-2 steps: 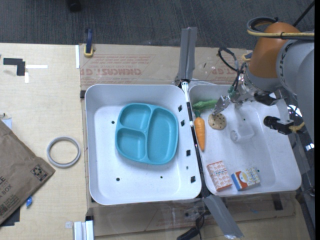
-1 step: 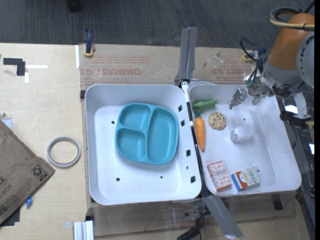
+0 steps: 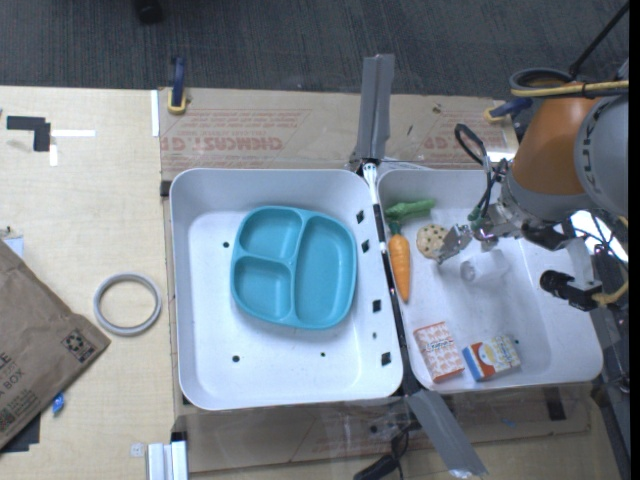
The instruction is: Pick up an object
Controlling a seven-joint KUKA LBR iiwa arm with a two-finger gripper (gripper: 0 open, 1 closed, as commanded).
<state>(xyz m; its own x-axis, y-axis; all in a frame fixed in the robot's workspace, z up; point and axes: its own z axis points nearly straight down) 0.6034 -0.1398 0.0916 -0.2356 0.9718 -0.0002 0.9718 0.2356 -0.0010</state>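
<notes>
The right bin (image 3: 560, 368) holds an orange carrot (image 3: 400, 264) along its left wall, with a green leafy piece (image 3: 410, 209) at the carrot's top end. A round speckled cookie (image 3: 431, 238) lies just right of the carrot top. Near the front wall a small red-and-white box (image 3: 438, 352) lies beside a small colourful carton (image 3: 492, 357). My gripper (image 3: 464, 249) hangs low over the bin's upper middle, just right of the cookie, under the orange wrist band (image 3: 548, 148). Nothing shows clearly held in it.
The left bin (image 3: 200, 368) holds a blue divided plate (image 3: 296, 266). Outside the bins, a grey tape ring (image 3: 127, 302) and a brown cardboard box (image 3: 35, 353) lie on the bench at the left. A grey divider bar (image 3: 376, 108) rises behind the bins.
</notes>
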